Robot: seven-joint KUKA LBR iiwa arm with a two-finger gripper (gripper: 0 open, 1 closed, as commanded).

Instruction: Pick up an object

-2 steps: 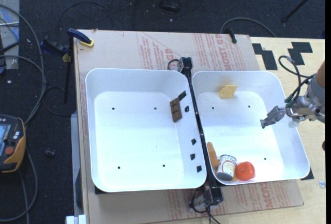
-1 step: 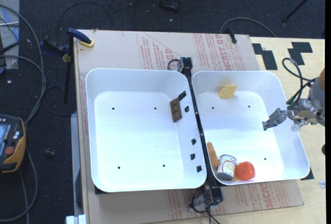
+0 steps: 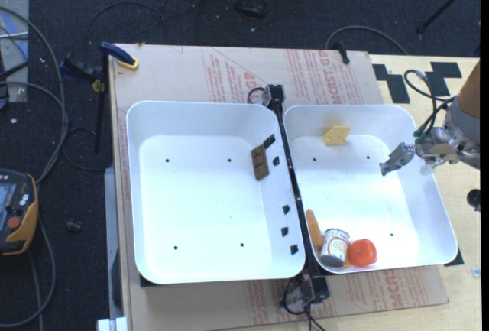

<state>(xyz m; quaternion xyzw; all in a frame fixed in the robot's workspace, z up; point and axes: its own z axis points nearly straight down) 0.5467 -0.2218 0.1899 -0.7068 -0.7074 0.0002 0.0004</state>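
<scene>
**Inspector A:** Left to right, please. Surfaces first.

**Inspector B:** The bench top (image 3: 199, 69) is a pale tan board, matte, printed with red lettering that runs reversed and sideways; I cannot read it. The left bin (image 3: 153, 169) is smooth white plastic, shallow, with rounded corners and small dark dots in its floor. A brown chocolate bar (image 3: 260, 162), flat, rectangular and segmented, leans against its right wall.

**Inspector A:** And the right bin?

**Inspector B:** The right bin (image 3: 428, 192) is the same white moulding, touching the left one along a dark seam. Near its far wall lies a yellow wedge (image 3: 336, 135), flat and matte, like a cheese slice. In the near-left corner sit three items, close together: a slim orange carrot (image 3: 312, 227), a small can (image 3: 334, 245) with a pale label whose print is too small to read, and a glossy red tomato (image 3: 363, 251), round.

**Inspector A:** End effector?

**Inspector B:** The gripper (image 3: 396, 159), grey metal, hangs over the right bin's right half, well apart from all items. Whether it is spread or pressed together, I cannot tell. Nothing is seen in its grasp.
</scene>
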